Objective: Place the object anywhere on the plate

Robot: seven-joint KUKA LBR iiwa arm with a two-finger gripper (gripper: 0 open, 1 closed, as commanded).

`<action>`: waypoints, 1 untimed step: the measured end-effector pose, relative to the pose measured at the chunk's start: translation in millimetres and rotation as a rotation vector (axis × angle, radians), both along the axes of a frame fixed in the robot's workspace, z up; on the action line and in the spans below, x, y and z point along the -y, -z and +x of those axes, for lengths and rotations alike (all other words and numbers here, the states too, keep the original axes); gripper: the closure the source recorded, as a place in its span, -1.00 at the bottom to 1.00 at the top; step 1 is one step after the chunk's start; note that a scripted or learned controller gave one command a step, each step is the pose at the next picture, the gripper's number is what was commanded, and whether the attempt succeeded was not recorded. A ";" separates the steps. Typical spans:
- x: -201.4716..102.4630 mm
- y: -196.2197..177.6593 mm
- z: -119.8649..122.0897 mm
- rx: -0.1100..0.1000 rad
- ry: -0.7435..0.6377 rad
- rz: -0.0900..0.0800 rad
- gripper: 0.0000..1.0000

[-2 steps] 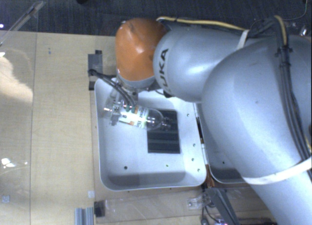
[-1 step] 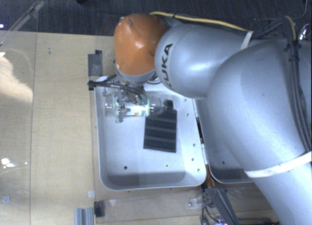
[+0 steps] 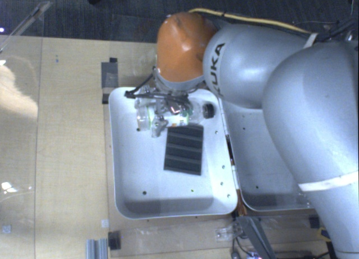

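A black ribbed rectangular slab [image 3: 184,149] lies flat in the middle of the left white bin [image 3: 124,157]. My gripper [image 3: 161,119] hangs low over the far part of that bin, just beyond the slab's upper left corner. Its transparent parts and a small green and white patch [image 3: 180,119] blur together. The slab lies apart from the gripper, untouched.
The orange wrist band [image 3: 179,47] and the grey arm [image 3: 280,84] cover the far rim of the left bin and much of the right bin [image 3: 258,179]. A pane of clear plastic [image 3: 22,112] lies over the bench on the left.
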State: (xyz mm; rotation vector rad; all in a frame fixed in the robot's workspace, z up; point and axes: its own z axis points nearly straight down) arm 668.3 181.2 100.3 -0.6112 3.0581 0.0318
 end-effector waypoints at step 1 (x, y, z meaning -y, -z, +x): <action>-4.5 -14.5 1.7 0.009 0.003 0.010 1.00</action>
